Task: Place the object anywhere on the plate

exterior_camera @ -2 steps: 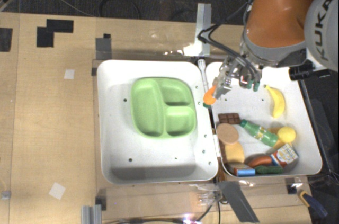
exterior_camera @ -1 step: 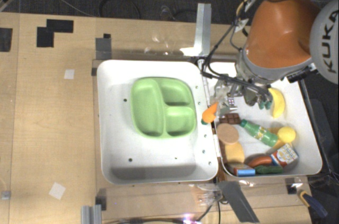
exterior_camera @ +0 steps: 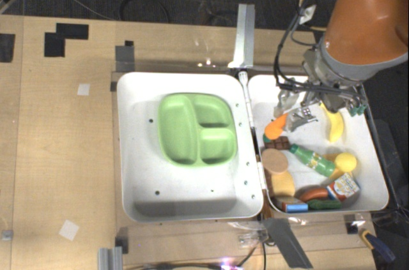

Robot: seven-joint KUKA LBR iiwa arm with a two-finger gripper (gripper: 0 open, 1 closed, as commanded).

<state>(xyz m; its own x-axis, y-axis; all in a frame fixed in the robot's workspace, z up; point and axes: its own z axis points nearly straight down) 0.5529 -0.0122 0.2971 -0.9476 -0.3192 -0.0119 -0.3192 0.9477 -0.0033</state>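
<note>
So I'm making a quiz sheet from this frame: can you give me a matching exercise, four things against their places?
Things:
1. green plate
2. banana
3. carrot
4. green bottle

Places:
A. far right side of the right bin
B. left bin
C. middle of the right bin, lying on its side
D. left edge of the right bin, beside the gripper

Pairs: 1-B, 2-A, 3-D, 4-C

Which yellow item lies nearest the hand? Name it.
The banana, lying right of the hand by the bin's right wall; the lemon sits farther toward the front.
</note>
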